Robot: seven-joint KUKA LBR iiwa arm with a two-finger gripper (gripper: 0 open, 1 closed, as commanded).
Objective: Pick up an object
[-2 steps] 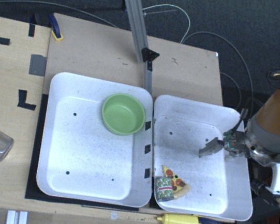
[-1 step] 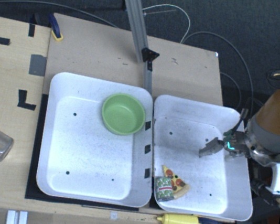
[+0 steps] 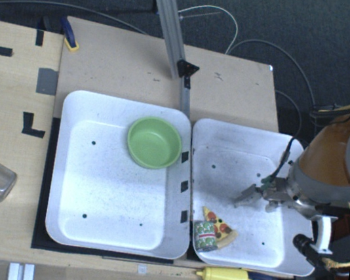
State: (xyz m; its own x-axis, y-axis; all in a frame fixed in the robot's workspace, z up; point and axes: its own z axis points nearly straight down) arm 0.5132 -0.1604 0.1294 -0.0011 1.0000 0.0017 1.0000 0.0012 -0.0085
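**Gripper low over the right bin, toys at its near edge**

The gripper [image 3: 253, 197] hangs over the middle of the right bin [image 3: 241, 140], fingers spread, nothing between them. A pizza-slice toy [image 3: 219, 226] and a small printed packet [image 3: 205, 236] lie touching at that bin's front-left corner. A green bowl [image 3: 154, 142] sits near the left bin's [image 3: 73, 152] back-right corner. A yellow bottle [image 3: 226, 278] lies on the bench beyond the right bin's front edge.

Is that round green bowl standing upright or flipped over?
Upright: the round green bowl sits in the left white bin, its hollow inside and rim facing up.
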